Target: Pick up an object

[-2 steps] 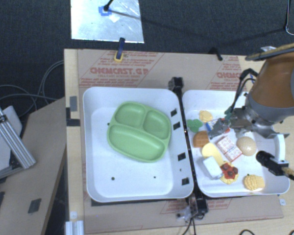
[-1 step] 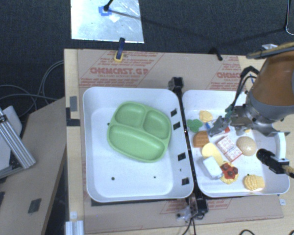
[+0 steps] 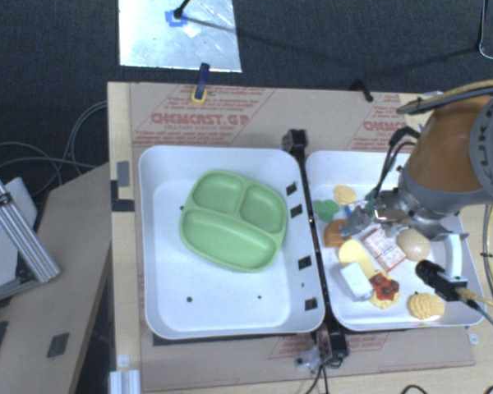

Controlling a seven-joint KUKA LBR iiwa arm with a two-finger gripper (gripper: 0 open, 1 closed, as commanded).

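**Crowded bin, uncertain grasp**

In the left bin [image 3: 160,220] lay a green divided plate [image 3: 233,218], well apart from the arm. Behind the bins, the cardboard [image 3: 230,115] carried red print; I read it as "CHEMCAST GP", though part of it was faint. In the right bin [image 3: 468,314] the toy foods lay close together: a yellow piece [image 3: 344,194], a white block [image 3: 355,280], a packet with red marks [image 3: 384,249] and a corn-like piece [image 3: 426,304]. The gripper [image 3: 370,213] stood low over this heap; I could not tell its state. Its target was probably there. The risk, I think, was pushing neighbours aside or catching two pieces together, because they touched.
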